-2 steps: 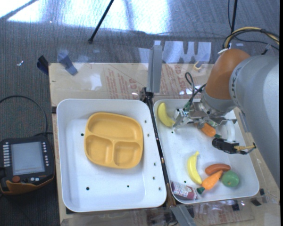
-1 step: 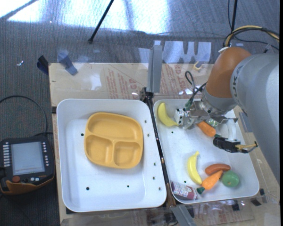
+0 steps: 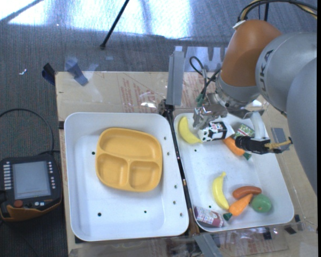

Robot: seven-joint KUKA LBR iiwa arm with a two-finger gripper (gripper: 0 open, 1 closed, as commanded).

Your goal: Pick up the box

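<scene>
White bins side by side on a pale tabletop [image 3: 112,92], seen from above at a slant. Left bin [image 3: 77,202]: yellow divided plate [image 3: 130,158] with three compartments, lying flat near the middle.

Right bin [image 3: 270,175], far part: box [image 3: 218,132], a small carton printed in a black-and-white cow pattern, lying tilted; far banana [image 3: 188,131] just beside it on the left; far carrot [image 3: 235,145] close on the right; green-and-white packet [image 3: 245,128] just behind that carrot.

Right bin, near part, well apart from the box: near banana [image 3: 220,191]; reddish sausage [image 3: 246,190]; near carrot [image 3: 239,205] just below the sausage; green fruit [image 3: 261,203] touching or almost touching that carrot's thick end; dark red packet [image 3: 208,217] against the near wall.

Tool [image 3: 205,116] on the grey arm with the orange band, reaching in from the right, poised over the far left part of the right bin, between the far banana and the box's left end. Open or closed: cannot tell from this angle. Contact with the box: not discernible.

Left of the tabletop, on grey carpet [image 3: 32,52]: teach pendant [image 3: 28,183] with a looped black cable.
</scene>
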